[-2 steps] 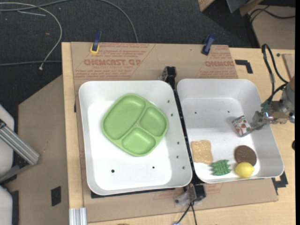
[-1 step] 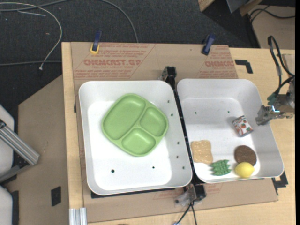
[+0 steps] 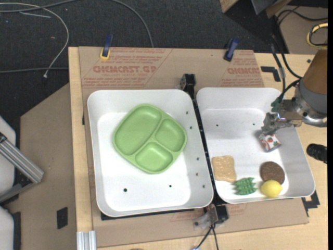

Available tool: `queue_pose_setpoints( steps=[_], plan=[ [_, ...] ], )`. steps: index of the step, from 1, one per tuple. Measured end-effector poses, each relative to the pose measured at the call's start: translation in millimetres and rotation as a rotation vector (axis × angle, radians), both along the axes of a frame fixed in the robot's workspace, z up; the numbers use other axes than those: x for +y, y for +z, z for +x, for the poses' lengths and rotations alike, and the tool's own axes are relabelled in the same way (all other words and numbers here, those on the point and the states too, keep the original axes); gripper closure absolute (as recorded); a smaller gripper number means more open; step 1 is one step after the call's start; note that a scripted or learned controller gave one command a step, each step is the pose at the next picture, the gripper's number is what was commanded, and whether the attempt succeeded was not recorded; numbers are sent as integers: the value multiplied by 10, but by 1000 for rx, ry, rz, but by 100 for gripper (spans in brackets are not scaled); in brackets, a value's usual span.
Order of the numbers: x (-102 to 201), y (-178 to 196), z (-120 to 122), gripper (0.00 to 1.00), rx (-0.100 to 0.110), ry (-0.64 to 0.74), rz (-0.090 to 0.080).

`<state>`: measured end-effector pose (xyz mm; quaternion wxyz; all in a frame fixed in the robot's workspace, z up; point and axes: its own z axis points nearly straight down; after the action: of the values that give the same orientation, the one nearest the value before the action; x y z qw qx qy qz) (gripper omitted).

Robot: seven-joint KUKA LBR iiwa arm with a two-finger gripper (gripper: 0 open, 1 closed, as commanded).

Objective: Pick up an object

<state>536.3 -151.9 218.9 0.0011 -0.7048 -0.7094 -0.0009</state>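
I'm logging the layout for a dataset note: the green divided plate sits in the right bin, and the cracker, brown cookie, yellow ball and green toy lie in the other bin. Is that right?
Not quite. The camera view shows the green divided plate in the left bin, not the right. The cracker, brown cookie, yellow ball and green toy lie in the other bin, the right bin.

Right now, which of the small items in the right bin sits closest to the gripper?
The small red-and-white object, right beneath the gripper. The tan cracker, green piece, brown disc and yellow ball lie nearer the bin's front edge.
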Motion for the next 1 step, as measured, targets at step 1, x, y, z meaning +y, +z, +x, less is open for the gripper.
queue_pose_setpoints(
  steps=[1],
  plan=[
    [509,-64,72,100,2,0,1]
  ],
)
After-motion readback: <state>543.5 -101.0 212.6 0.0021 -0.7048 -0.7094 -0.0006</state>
